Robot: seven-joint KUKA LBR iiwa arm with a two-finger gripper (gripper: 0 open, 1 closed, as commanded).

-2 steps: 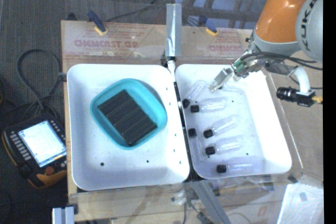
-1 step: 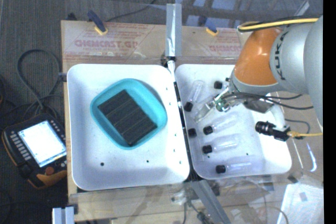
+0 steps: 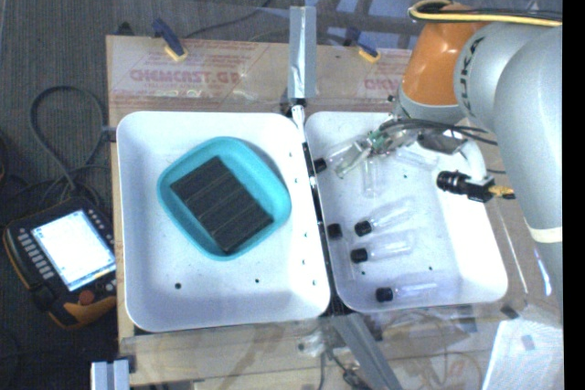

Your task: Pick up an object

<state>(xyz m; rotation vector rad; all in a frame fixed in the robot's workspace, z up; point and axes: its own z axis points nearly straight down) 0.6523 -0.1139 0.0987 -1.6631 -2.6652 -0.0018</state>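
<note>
**Current state.** The gripper (image 3: 373,144) is positioned in the upper part of the right white plastic bin (image 3: 475,288), just beside a clear plastic vial (image 3: 347,158) that lies tilted near the bin's left wall. This view does not show whether the gripper is clenched, released, or grasping anything, so treat the vial as not secured.

**Other objects.** At least 3 more clear black-capped vials (image 3: 386,216) lie apart from each other in the lower half of the same bin. The left white plastic bin (image 3: 146,288) holds a shallow teal bowl (image 3: 178,183) with a dark ribbed rectangular block (image 3: 222,204) lying in it.

**Recommended procedure (judged from this layout).**
1. Target the vial nearest the gripper.
2. Set the grasp across the vial's narrow axis, centred on the body, not the cap.
3. Descend squarely. A smooth round vial will probably roll if struck off-centre.
4. Lift straight up and keep clear of the bin wall.
5. Confirm the hold before any sideways travel.
</note>
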